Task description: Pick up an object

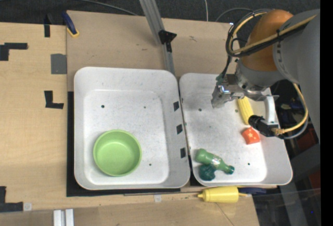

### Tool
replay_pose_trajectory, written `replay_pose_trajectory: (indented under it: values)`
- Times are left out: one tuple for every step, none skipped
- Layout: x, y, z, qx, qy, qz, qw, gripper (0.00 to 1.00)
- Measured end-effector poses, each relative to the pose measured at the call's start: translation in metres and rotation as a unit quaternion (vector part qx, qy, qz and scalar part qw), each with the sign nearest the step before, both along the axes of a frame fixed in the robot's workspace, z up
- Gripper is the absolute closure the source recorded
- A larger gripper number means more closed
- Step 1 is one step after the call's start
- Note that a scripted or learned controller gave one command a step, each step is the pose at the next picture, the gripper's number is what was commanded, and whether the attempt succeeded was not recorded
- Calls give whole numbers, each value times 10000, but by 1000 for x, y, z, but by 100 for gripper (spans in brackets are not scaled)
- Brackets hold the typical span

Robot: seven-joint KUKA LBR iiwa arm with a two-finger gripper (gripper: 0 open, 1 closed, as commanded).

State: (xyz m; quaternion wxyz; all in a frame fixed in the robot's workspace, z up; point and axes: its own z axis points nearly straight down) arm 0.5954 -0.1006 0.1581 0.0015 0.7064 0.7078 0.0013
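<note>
Hovering low over the upper part of the right bin (pixel 260 170), gripper (pixel 221 96) pointed down at bare white floor, nothing seen between its fingers; open or clenched could not be told. Lay closest: a yellow corn cob (pixel 243 109), just beside the gripper toward the arm. Sat a little further down: an orange piece (pixel 251 136). Rested near the bin's front edge, touching each other: a green bottle (pixel 213 160) and a small teal piece (pixel 207 172). Held in the left bin (pixel 83 116): only a green bowl (pixel 117 153). Lay outside on the desk (pixel 31 131), by the front rim: a yellow bottle (pixel 220 195). Best aimed at the cob, judging by nearness: shift sideways, centre over it, close across its narrow width rather than its length, descend fully before closing, then lift straight up.
</note>
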Motion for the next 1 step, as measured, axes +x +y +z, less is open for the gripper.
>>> replay_pose_trajectory:
  values:
    - [8,-2,45,-3,0,-1,10000,100]
